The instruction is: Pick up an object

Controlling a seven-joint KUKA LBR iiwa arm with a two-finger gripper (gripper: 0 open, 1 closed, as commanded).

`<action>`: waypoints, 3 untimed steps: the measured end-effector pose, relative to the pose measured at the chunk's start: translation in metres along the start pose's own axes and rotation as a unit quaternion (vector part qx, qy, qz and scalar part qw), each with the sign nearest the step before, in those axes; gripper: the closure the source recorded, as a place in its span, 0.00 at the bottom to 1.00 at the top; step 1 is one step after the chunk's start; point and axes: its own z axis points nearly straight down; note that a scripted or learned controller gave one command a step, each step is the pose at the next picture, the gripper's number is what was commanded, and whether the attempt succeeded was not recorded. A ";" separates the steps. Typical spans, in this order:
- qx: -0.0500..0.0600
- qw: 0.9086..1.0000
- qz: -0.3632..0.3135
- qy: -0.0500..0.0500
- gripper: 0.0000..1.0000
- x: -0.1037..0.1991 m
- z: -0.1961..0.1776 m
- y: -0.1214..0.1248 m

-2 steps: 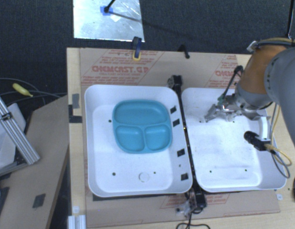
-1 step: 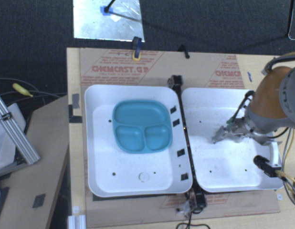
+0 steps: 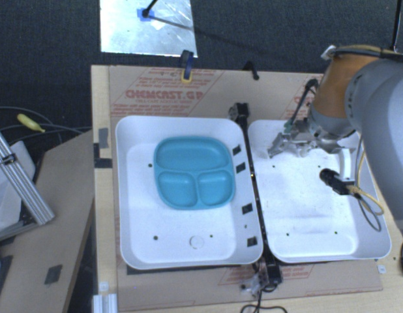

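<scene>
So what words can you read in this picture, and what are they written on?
"CHEMCAST GP": red print on the brown cardboard sheet under the two white bins, above the left white bin.
More red print on the same sheet, small lines under that word and bits near the bottom and right edges: too small and blurred to read.
The blue divided plastic plate and the shiny silver sheet carry no text I can make out.
</scene>
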 end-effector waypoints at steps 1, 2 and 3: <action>0.008 1.000 0.005 0.001 0.00 0.009 0.002 -0.072; 0.000 1.000 0.000 0.000 0.00 0.032 0.000 0.018; 0.006 1.000 0.004 -0.002 0.00 0.106 -0.101 -0.066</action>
